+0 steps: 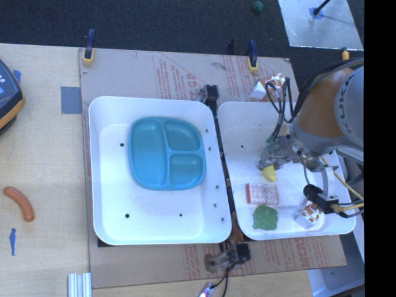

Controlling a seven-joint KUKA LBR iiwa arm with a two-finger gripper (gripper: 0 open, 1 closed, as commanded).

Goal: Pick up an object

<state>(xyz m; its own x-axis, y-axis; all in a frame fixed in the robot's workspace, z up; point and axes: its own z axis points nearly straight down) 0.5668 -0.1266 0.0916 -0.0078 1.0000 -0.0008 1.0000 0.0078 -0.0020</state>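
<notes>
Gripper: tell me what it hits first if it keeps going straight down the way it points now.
Most likely the small yellow object in the right bin, which lies right at the gripper tip. Depth is hard to judge from above, so it may already be touching.

In my right bin [241, 129] I find three candidates. A small yellow object [270, 173] sits near the middle. Just below it a flat red-and-white packet [263, 193] lies face up. Beneath that, near the front wall, rests a green lumpy piece [265, 218], apart from the packet
</notes>
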